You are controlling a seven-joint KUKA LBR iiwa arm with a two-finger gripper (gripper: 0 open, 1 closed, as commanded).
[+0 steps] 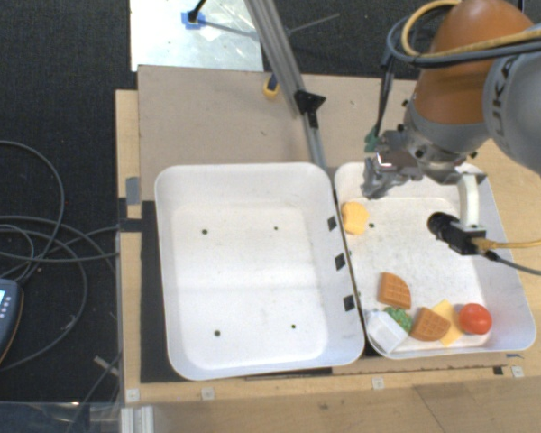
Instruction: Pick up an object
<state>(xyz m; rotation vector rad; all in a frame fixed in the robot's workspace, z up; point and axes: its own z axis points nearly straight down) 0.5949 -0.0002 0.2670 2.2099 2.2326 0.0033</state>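
The right bin [508, 269] holds several small toy foods. A yellow rounded piece [354, 216] lies near its upper left corner. Along the bin's near edge sit a brown waffle [394, 290], a green piece [398, 317], a white block [385, 331], an orange-brown piece [428, 324], a yellow wedge [447, 317] and a red tomato [474, 317]. My gripper [377, 184] hangs over the bin's far left corner, just above and to the right of the yellow piece. I see nothing held in it.
The left bin [252, 188] lies beside the right one, with black clips [340, 261] along the shared wall. A metal pole [288, 61] slants down to the bins' far edge. A black unit with a yellow cable [453, 231] hangs off the wrist over the right bin.
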